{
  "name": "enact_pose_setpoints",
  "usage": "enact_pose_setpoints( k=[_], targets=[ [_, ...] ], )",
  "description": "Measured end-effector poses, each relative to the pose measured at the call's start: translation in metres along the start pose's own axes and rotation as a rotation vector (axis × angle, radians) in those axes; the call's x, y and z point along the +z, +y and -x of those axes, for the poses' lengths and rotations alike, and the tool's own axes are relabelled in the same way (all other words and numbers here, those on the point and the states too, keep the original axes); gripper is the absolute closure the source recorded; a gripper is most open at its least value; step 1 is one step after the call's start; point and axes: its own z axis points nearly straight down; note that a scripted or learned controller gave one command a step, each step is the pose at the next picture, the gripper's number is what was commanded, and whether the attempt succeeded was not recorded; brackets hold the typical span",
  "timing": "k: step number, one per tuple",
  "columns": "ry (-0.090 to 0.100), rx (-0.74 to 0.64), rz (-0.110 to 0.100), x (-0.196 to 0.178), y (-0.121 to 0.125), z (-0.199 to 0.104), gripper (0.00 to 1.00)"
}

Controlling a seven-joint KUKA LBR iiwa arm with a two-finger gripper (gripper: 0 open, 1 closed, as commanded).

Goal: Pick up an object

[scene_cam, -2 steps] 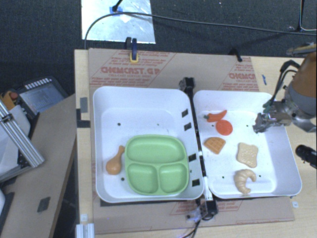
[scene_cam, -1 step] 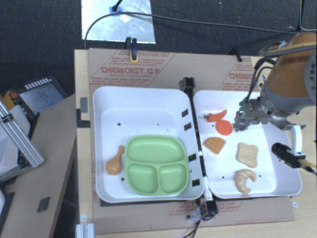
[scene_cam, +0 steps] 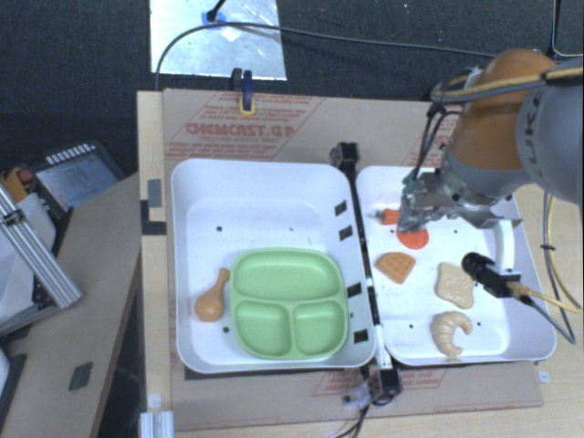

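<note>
In the right bin [scene_cam: 511,331], upper-left part, the gripper [scene_cam: 413,220] stands low over a red round piece [scene_cam: 416,239]; contact cannot be told. Whether the gripper is spread or closed cannot be told either, as the wrist hides it. A small orange bit [scene_cam: 391,215] lies just left of the gripper. Nearer the front lie an orange wedge [scene_cam: 396,266], a beige bread slice [scene_cam: 453,285] and a croissant [scene_cam: 450,330], all apart. The left bin [scene_cam: 265,199] holds a green divided plate [scene_cam: 288,301], with a tan pear-shaped toy [scene_cam: 212,297] just beside it.
</note>
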Motion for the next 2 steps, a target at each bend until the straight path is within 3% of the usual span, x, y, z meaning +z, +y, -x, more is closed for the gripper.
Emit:
enact_pose_setpoints(
  k=[2],
  targets=[
    [0.001,-0.002,0.001,-0.002,0.029,-0.115,1.0]
  ],
)
